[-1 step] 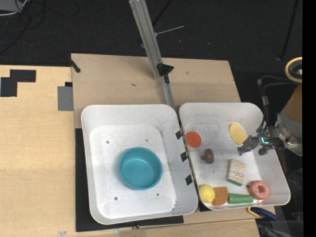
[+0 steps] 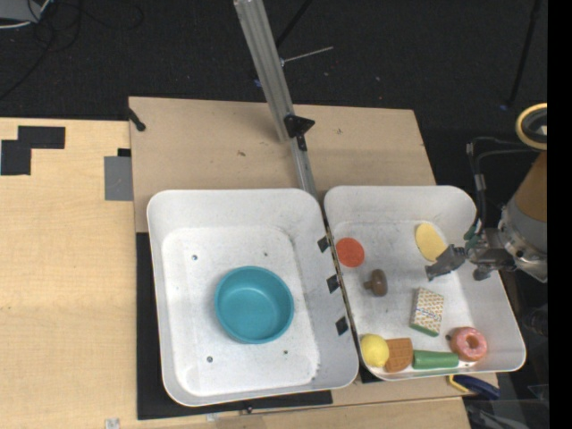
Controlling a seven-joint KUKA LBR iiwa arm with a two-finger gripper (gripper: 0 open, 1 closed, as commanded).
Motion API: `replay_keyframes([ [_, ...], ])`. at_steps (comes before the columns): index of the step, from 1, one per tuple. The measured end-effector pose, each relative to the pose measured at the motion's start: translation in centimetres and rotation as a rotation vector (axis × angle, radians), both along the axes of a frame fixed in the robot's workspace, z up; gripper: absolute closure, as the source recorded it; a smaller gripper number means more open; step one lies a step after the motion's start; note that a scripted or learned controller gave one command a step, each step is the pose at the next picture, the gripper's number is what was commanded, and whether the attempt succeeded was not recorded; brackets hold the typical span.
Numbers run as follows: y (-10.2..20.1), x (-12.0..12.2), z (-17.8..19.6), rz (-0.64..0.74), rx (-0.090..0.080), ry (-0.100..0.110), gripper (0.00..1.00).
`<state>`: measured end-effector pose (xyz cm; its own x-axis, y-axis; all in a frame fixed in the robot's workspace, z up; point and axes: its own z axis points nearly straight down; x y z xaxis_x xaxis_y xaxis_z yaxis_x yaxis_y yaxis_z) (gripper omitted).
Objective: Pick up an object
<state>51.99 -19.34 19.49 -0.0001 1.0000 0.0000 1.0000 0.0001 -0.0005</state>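
Observation:
The right bin (image 2: 393, 206) holds several small objects: a yellow oval piece (image 2: 430, 239), an orange ball (image 2: 349, 253), a brown lump (image 2: 377, 282), a patterned block (image 2: 427, 311), a pink donut (image 2: 467, 342), a green stick (image 2: 434, 360), a yellow lemon (image 2: 374, 350) and a tan block (image 2: 399, 354). My gripper (image 2: 461, 270) hangs over the bin's right side, just right of the yellow piece and above the patterned block. Its two dark fingers stand apart, with nothing between them.
The left bin (image 2: 179, 231) holds a teal bowl (image 2: 255, 304). A metal rail (image 2: 268, 61) runs from the top of the view down to the gap between the bins. Black clips (image 2: 332, 282) sit on the shared rim.

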Motion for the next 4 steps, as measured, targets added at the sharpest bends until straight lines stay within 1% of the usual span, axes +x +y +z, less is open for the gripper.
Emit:
replay_keyframes([
  [1, 0.1, 0.1, -6.3, 0.001, 0.002, 0.005, 0.0],
  [2, 0.2, 0.0, -10.5, 0.001, 0.001, 0.002, 0.0],
  [3, 0.1, 0.1, -9.3, -0.002, 0.0, -0.001, 1.0],
  [4, -0.6, -0.1, -5.0, -0.001, -0.001, -0.003, 1.0],
])
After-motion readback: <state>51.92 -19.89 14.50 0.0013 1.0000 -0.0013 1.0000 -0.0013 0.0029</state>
